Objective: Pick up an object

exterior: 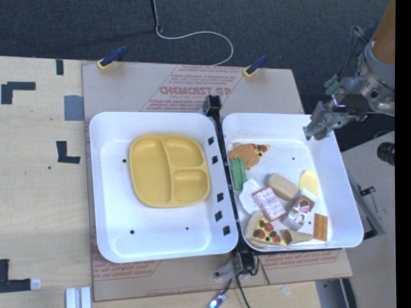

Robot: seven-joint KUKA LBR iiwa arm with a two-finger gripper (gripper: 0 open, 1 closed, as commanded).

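Hovering at right bin (347, 191) far corner: gripper (319, 126), finger state indiscernible, arm cropped. Toy food heaped, overlapping; yellow divided plate (170, 170) left.

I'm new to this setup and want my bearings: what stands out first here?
A yellow divided plate lies in the left bin. A heap of toy food, including a pizza slice and a green piece, crowds the right bin. The arm's hand hovers at that bin's far right corner.
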